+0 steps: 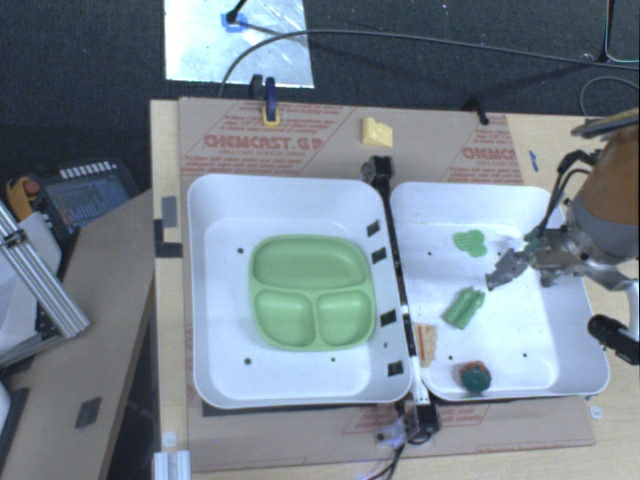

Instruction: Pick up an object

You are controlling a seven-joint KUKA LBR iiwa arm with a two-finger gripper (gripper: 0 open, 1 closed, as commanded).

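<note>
The right bin (pixel 570 368) holds several small items. A green leafy piece (pixel 468 240) lies near its back, and a green cylinder (pixel 462 308) rests at its middle left. A tan and orange strip (pixel 427 343) lies by the left wall, and a red and green ball (pixel 474 375) sits at the front. My gripper (pixel 505 268) hangs over the right bin's middle, right of the leafy piece and up and right of the cylinder. I see nothing held in it.
A green three-compartment tray (pixel 310 291) fills the middle of the left bin (pixel 215 368). A yellow block (pixel 377 131) lies on the cardboard behind the bins. The arm's orange band (pixel 612 193) is over the right bin's right edge.
</note>
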